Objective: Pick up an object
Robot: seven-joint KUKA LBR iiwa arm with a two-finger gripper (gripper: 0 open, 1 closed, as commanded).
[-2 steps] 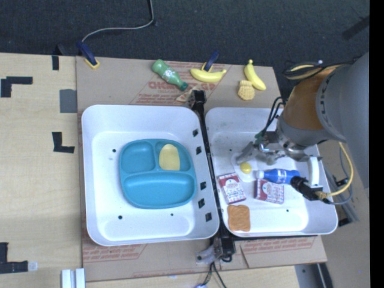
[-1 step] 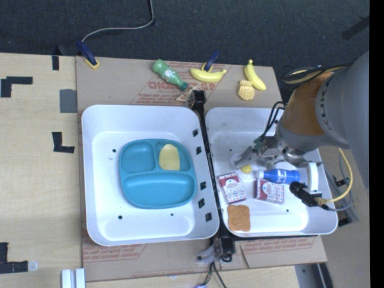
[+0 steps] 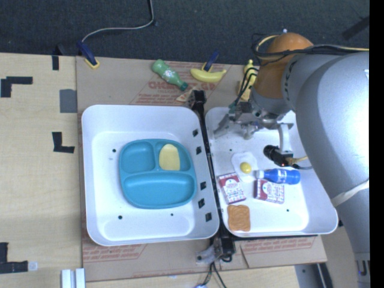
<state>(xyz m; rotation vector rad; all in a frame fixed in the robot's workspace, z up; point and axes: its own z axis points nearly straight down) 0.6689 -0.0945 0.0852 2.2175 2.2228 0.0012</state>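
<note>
My gripper hangs over the far left part of the right bin, its grey fingers spread open with nothing between them. Nearer the front of that bin lie a fried-egg toy, a blue bottle on its side, two small red-and-white cartons and a brown toast slice. The egg toy lies just in front of the gripper, apart from it.
The left bin holds a blue divided plate with a yellow piece in its upper right section. Beyond the bins, a green bottle and a banana lie on the cardboard. The arm's bulk covers the right side.
</note>
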